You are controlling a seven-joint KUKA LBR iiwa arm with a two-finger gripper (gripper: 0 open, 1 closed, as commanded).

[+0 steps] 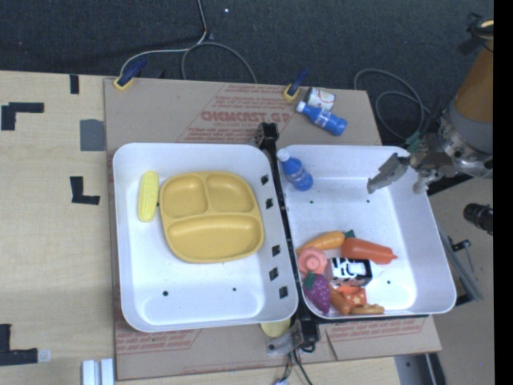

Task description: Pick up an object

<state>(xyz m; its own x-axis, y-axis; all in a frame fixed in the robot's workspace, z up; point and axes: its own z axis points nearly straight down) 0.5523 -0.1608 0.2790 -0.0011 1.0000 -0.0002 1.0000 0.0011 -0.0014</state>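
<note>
Cardboard (240, 119) covers the bench under two white bins. From the one camera, the left bin (128, 239) holds a yellow tray (212, 215) with a corn cob (147, 195) just beside its left edge. The right bin (425, 247) holds a small bottle (296, 173) at its upper left corner and a heap of toy food (345, 275) near its lower edge. The gripper (398, 175) hangs over this bin's upper right, well apart from the heap, jaws apart and holding nothing.

Evenly and brightly lit from above. Soft, short shadows only. Slightly grainy, with mild glare on the white bins (132, 239).
</note>
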